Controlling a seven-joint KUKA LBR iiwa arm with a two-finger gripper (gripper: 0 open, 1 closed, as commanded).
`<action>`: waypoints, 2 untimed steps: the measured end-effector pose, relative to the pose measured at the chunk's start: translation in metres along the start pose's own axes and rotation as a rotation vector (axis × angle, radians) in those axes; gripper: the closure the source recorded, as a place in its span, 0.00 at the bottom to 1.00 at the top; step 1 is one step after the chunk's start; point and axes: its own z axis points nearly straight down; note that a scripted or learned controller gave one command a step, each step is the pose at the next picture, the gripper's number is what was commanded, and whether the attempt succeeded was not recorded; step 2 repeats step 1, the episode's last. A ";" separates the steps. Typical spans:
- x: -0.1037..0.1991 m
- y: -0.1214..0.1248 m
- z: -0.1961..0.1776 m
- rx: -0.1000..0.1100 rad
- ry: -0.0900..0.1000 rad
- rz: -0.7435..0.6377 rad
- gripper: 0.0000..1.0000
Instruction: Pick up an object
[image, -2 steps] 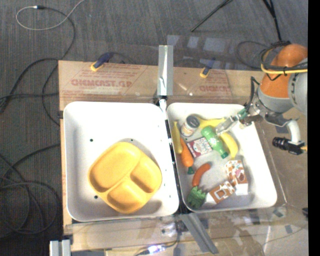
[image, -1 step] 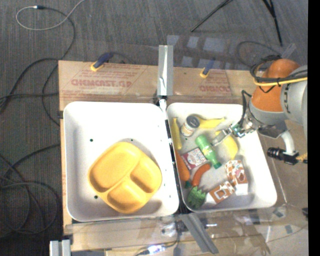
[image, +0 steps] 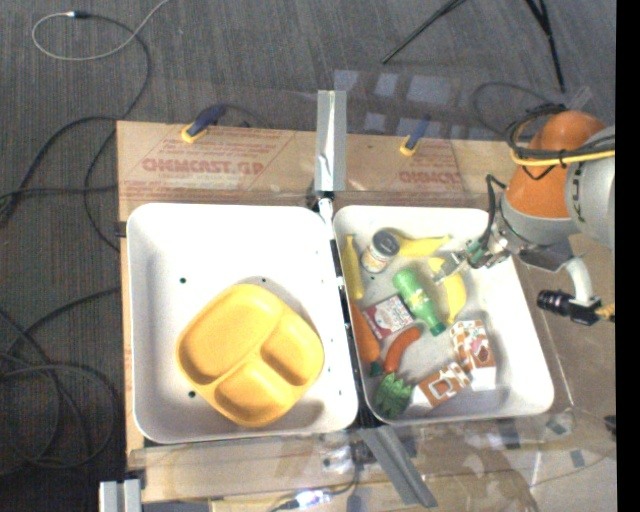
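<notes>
My gripper (image: 462, 260) hangs over the upper right part of the right bin (image: 530, 340), just right of a yellow banana (image: 450, 290). Nothing is visibly held in it. In that bin lie a green bottle (image: 418, 298), a small jar with a grey lid (image: 380, 248), a red packet (image: 388, 318), an orange carrot (image: 364, 338), a red sausage-like piece (image: 400, 347), a dark green toy (image: 392, 394) and patterned small boxes (image: 470, 345). The grey arm with its orange band (image: 548, 165) reaches in from the right.
The left bin (image: 160, 300) holds a yellow divided plate (image: 252, 352). A metal post (image: 328, 150) stands between the bins at the back. Cardboard (image: 220, 160) lies behind them, and cables trail on the floor.
</notes>
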 end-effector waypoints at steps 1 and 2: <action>-0.005 0.034 -0.109 0.013 0.008 0.041 1.00; -0.005 0.034 -0.109 0.013 0.008 0.041 1.00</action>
